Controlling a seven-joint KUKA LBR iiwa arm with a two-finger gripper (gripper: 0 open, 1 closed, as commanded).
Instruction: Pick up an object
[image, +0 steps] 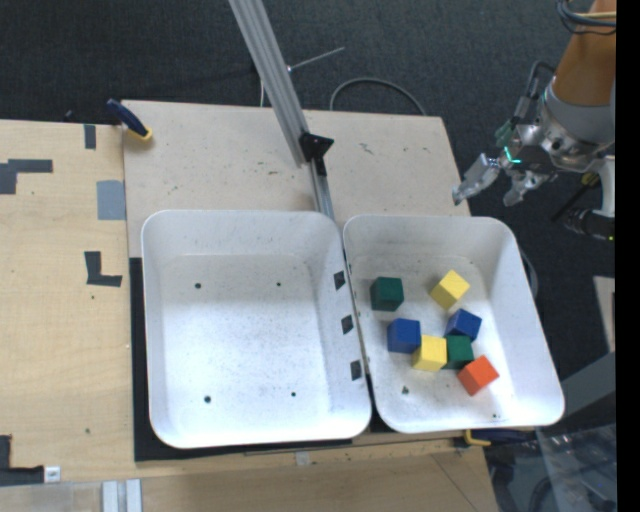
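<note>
- Wooden bench on dark floor, two shallow white bins side by side on it, and we're looking down at a slant.
- Left bin is the big one on view, bare speckled floor.
- Right bin carries all the cubes, bunched in its middle and near-right part.
- Arm comes in at the far right, orange band up top, hanging outside the bins.
- Gripper sits just beyond the right bin's far rim, fingers spread, nothing between them.
- Cubes now: green cube on the left, yellow cube closest to the pincer, then blue cube, a second blue, yellow and green in a tight knot, orange cube nearest us.
- Key relation: every cube lies nearward and a touch left of the pincer, so I'd expect a move toward us over the rim, then down; the far yellow cube stands clear of its neighbours.
</note>
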